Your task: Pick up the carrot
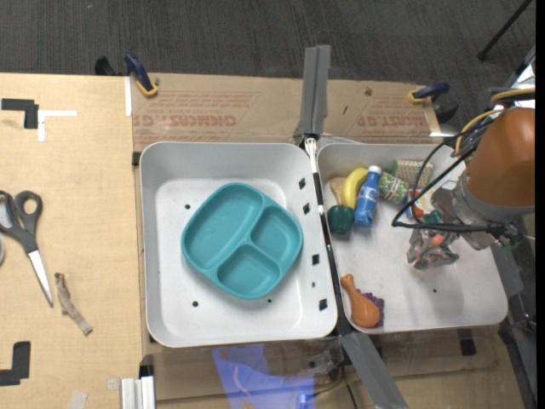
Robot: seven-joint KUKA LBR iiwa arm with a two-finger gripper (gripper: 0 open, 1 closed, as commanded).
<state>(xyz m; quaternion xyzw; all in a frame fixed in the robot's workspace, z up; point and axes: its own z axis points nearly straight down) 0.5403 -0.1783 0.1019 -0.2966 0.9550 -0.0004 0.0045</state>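
Purple sheet (255, 375): at the near edge of the counter, below the left bin; crumpled, partly cut off by the frame.
Chicken leg (362, 303): orange-brown toy drumstick in the near left corner of the right bin (477, 309), lying beside a small purple piece (375, 302).
Left bin (162, 254): holds one teal plate (243, 240) with three compartments, set at a slant near the middle; nothing lies on the plate.
Tool (433, 252): low over the middle of the right bin, under the arm's orange band (507, 160); dark cables cross in front of it.
Carrot (437, 239): a small orange-red piece seen amid the tool's grey parts, in the middle right of the right bin; its outline is largely hidden.
Tool state: whether the fingers are spread or closed, and whether the carrot sits between them, cannot be told.
Far left corner of right bin: a dark green round item (341, 219), a blue bottle (367, 200) with a white cap, a banana (352, 184), and a green patterned packet (394, 185), crowded together and touching.
Scissors (27, 237): on the counter well left of the bins, grey handles, blades pointing toward the near side; a small grey strip (72, 307) lies just beside them.
Clamps (140, 75): blue and yellow, at the far edge of the cardboard behind the bins; a second (430, 93) at far right.
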